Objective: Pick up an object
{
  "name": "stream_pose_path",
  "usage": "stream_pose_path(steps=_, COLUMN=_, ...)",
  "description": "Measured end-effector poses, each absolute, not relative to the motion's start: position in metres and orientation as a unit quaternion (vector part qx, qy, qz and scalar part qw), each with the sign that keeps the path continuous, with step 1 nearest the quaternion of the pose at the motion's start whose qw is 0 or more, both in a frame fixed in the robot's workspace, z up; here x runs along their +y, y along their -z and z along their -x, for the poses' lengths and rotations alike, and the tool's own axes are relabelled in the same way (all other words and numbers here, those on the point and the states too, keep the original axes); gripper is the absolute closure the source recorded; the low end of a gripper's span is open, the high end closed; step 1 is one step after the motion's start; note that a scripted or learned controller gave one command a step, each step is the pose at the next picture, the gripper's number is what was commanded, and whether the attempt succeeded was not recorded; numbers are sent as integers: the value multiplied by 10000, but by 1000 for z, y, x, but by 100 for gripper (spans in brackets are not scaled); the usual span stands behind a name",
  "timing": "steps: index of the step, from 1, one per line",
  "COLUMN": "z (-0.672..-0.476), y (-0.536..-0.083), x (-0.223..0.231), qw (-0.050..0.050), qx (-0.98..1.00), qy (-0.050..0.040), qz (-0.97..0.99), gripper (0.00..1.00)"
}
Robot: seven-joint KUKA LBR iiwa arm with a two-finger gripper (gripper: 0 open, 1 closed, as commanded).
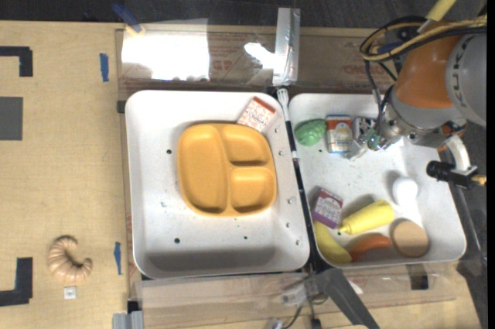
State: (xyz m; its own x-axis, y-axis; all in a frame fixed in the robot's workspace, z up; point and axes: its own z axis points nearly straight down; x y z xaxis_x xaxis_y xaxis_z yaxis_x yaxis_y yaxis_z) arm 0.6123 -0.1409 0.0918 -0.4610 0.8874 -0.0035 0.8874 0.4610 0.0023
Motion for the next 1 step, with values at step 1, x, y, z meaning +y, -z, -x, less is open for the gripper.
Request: stream_pose_path(steps=1, z=-530, y=-89, x=-150, qw=39, qx=9225, qy=-7, qz=-3860, gripper=100)
